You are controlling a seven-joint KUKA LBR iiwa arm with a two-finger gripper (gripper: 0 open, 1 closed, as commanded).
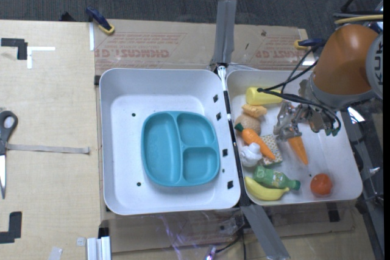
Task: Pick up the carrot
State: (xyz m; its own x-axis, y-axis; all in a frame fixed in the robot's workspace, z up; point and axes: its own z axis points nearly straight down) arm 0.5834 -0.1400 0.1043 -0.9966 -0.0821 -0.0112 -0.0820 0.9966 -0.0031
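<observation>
My pincer (287, 126) hangs over the right bin (341, 192), and I cannot tell how it is set. The carrot (297, 148) lies on the bin floor just below it, pointing down and right, and a second carrot (257, 140) sits to its left in a heap with a yellow piece (259, 96), a green bottle (276, 179) and a banana (265, 190), while a tomato (321, 184) rests apart near the front. The left bin (116, 131) holds a blue tray (180, 148) with three compartments.
</observation>
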